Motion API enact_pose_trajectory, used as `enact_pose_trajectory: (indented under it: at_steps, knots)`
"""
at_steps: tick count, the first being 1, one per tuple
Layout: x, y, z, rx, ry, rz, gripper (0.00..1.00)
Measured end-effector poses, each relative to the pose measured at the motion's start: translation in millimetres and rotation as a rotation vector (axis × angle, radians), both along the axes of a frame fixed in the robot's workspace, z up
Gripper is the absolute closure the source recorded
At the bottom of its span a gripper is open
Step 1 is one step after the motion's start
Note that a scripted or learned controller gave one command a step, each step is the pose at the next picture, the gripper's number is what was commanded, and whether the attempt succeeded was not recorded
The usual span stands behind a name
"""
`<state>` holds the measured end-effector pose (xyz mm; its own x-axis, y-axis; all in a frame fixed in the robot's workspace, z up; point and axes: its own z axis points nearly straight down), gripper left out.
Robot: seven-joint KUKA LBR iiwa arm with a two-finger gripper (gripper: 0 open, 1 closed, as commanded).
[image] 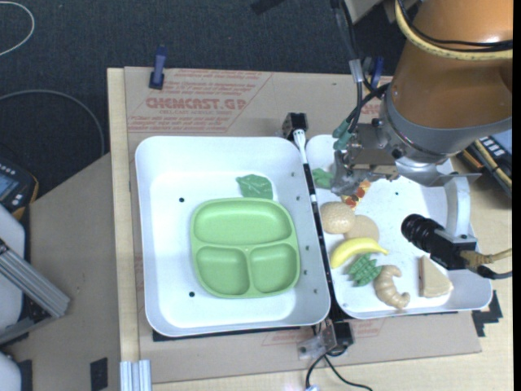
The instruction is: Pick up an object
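Looks like the approach step of the pick, no grab yet. Seeing the pincer [352, 184] down low in the top left corner of the right bin [407, 198], camera-wise, parked right over a small red bit [359, 191] with a green scrap [322, 177] just beside, toward the divider. Can't tell whether apart or together from up here, too much wrist in the way, so not calling a grip. Plenty of other candidates nearer the front of that bin: roll [337, 216] just below the pincer, banana [355, 249] right by a green sprig [362, 269], croissant [392, 285], pale wedge [433, 279] off to the right. Over in the left bin [163, 218], just a green tray [244, 247] and a leaf [255, 186] at its far edge, well apart from the action. Guessing the red bit as the target. Next up, probably: settle straight down around that, avoid clipping the scrap or the bin wall, close, then lift clear and check for something actually hanging there. Small thing, tight corner, so easy to come up with nothing
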<state>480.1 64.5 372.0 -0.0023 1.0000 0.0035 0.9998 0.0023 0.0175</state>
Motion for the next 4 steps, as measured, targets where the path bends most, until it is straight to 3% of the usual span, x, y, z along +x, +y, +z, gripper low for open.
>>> enact_pose_trajectory:
  at_steps: [1,2,3,4]
  knots:
    - [-0.1,0.1,1.4,-0.003,0.014,-0.002,1.0]
    - [-0.4,-59.2,31.9,-0.005,0.011,-0.009,1.0]
    - [-0.9,-13.2,25.1,-0.003,0.019,0.001,1.0]
    - [-0.7,73.7,83.4,0.0,0.009,0.007,1.0]
